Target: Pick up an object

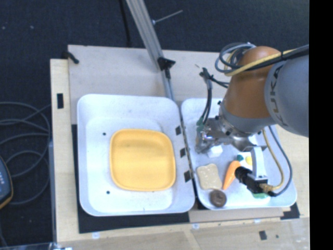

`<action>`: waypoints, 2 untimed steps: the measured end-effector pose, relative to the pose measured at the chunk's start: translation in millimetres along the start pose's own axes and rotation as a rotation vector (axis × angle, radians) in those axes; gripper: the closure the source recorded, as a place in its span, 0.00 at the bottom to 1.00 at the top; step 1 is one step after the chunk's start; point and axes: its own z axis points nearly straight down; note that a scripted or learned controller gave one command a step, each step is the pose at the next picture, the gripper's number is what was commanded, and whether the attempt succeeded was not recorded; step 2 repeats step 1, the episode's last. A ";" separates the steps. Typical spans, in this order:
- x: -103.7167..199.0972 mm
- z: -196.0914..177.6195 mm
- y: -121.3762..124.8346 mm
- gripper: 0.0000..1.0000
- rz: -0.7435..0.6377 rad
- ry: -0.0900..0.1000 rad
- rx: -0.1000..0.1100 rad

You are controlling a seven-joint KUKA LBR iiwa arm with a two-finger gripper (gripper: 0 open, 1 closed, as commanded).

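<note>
From the fixed camera above, the tabletop (125,61) carries two shallow white bins side by side. The left bin (93,139) holds a yellow square plate (143,159), lying flat near its middle and tilted slightly toward the dividing edge. The arm (260,95), grey with an orange band, reaches in from the right and hangs over the right bin (283,197), covering much of its upper half. Its hand (209,141) sits low at the left part of that bin, close to the wall between the two bins; it is too small and cluttered here to make out, so its state cannot be told, and nothing can be seen held in it. Just below the hand lies a pale slice of bread (208,176), with a small brown round piece (218,197) touching or nearly touching its lower corner. Just right of the bread, a carrot (229,175) lies at a slant, its tip pointing down.
</note>
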 end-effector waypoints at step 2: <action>51.4 8.7 2.4 1.00 0.000 0.000 0.001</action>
